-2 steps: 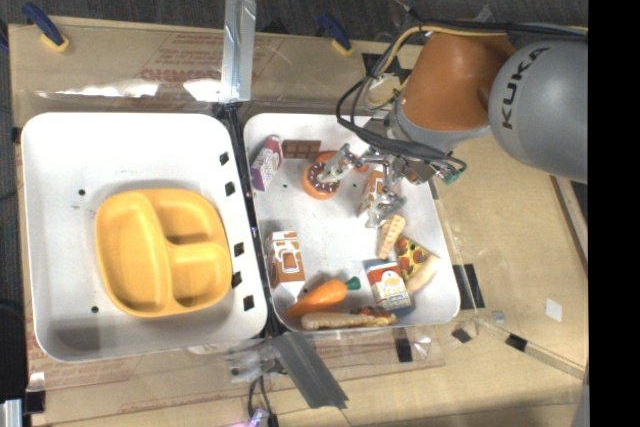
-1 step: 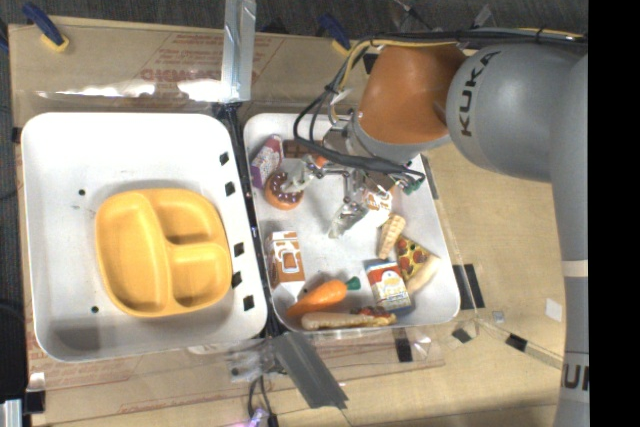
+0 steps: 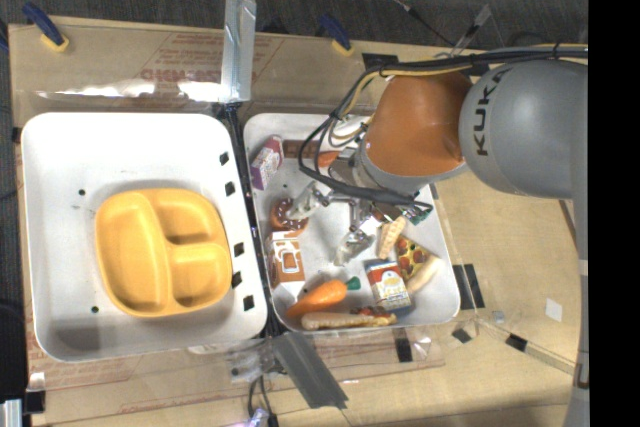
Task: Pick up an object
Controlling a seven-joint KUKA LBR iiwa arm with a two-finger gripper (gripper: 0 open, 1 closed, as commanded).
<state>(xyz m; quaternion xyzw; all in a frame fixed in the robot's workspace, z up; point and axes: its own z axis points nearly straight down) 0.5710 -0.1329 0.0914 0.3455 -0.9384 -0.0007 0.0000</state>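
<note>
Two bins side by side. Left bin point(image 3: 45, 145) holds a divided tray point(image 3: 160, 250). Right bin point(image 3: 445, 290) holds small items: carton point(image 3: 265, 162) at far left, carrot point(image 3: 320, 295) near edge, can point(image 3: 388, 285) right of carrot.

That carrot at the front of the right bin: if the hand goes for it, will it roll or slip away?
The carrot looks like a smooth, tapered toy, so it may well slip out of a pinch near its narrow end. Its round body probably rolls, though the hot dog lying close alongside and the bin wall could stop it. It seems rigid and light.
</note>
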